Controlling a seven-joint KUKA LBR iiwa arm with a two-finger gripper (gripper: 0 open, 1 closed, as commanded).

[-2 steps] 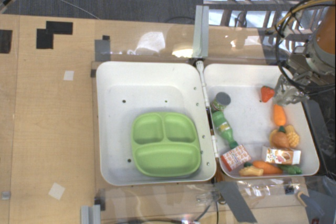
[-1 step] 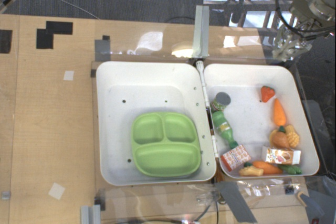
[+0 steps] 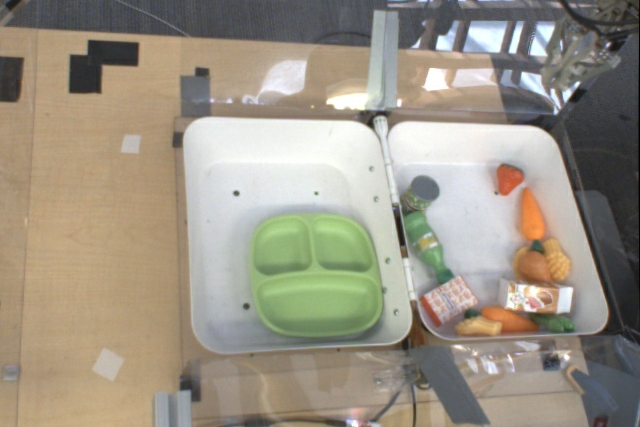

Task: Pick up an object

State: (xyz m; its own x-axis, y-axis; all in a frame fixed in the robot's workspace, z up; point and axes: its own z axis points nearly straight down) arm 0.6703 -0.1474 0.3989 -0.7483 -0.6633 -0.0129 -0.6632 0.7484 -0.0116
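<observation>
The right bin (image 3: 470, 150) holds several toy foods. A green bottle (image 3: 427, 243) lies by its left wall with a grey cap (image 3: 424, 188) just above it. A red strawberry (image 3: 510, 178) and an orange carrot (image 3: 531, 212) lie near the right wall, above an orange fruit (image 3: 541, 263). A small red box (image 3: 449, 299), a white carton (image 3: 537, 297) and a second carrot (image 3: 500, 321) lie along the front wall. My gripper (image 3: 567, 70) hangs beyond the bin's far right corner, above the bench's back edge, with nothing seen in it.
A green divided plate (image 3: 315, 273) lies in the front half of the left bin (image 3: 260, 155). A metal post (image 3: 383, 55) stands behind the wall between the bins. Wooden bench top stretches to the left.
</observation>
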